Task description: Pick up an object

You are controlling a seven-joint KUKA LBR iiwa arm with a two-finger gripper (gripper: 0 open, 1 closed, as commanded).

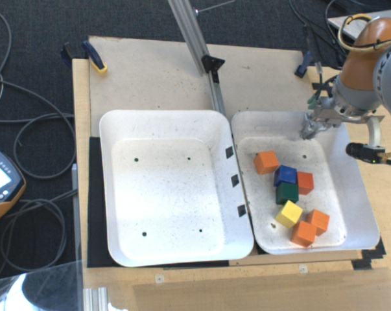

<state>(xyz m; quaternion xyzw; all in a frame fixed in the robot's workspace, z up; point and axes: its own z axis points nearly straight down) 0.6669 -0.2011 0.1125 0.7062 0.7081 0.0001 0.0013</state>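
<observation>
Several coloured blocks lie in the right bin [351, 193]: an orange block [266, 162] toward the back, a blue block [286, 174] with a green block [287, 191] just in front of it, a red-orange block [305, 182] beside them, a yellow block [288, 213], and two orange blocks [310, 227] at the front. My gripper [310, 129] hangs over the bin's back edge, up and to the right of the orange block, apart from all the blocks. I see nothing held in it.
The left bin [117, 173] stands beside the right one. A metal pole [192, 31] slants down to the gap between the bins. Clamps sit at the bench's back corners [94, 57]. Cables lie on the floor to the left.
</observation>
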